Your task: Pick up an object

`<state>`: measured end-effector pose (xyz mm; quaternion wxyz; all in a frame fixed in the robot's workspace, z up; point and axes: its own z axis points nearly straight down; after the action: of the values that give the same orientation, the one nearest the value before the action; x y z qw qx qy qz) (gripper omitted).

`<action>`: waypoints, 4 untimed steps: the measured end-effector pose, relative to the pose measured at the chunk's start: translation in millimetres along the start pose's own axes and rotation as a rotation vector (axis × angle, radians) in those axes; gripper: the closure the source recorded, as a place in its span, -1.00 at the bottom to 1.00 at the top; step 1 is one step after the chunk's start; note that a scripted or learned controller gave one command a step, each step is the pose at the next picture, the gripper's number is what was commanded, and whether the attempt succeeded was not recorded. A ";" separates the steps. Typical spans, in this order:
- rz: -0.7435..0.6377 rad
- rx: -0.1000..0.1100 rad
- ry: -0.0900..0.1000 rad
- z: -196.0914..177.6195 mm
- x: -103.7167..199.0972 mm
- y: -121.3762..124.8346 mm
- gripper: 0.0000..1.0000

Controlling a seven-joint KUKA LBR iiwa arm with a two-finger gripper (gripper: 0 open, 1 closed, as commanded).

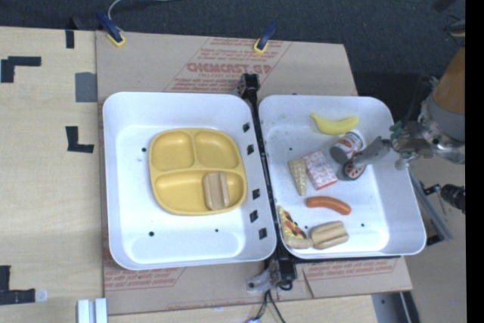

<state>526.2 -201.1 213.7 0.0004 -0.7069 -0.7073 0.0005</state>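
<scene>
The gripper point(354, 167) is seen lowered beside a can point(349, 144) near the right bin's point(393, 234) far right corner; whether anything is held cannot be told.

The arm point(452, 98) comes in from the right edge, its orange band showing above the grey wrist point(435, 134). From the wrist the tool stretches leftward and slightly downward, low and nearly level, ending in the gripper point(354, 165). The gripper's dark grey tip points left and lies at a slant. Whether the jaws stand apart or closed cannot be made out from this angle.
</scene>
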 end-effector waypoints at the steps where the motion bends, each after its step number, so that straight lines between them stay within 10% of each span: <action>1: -0.002 -0.005 -0.001 124.6 15.7 106.8 -1.00; 3: 0.004 0.017 -0.003 130.1 104.0 138.6 -1.00; 4: 0.003 0.019 -0.005 120.4 103.8 138.4 1.00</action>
<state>664.3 -97.2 93.1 0.0054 -0.7080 -0.7062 0.0088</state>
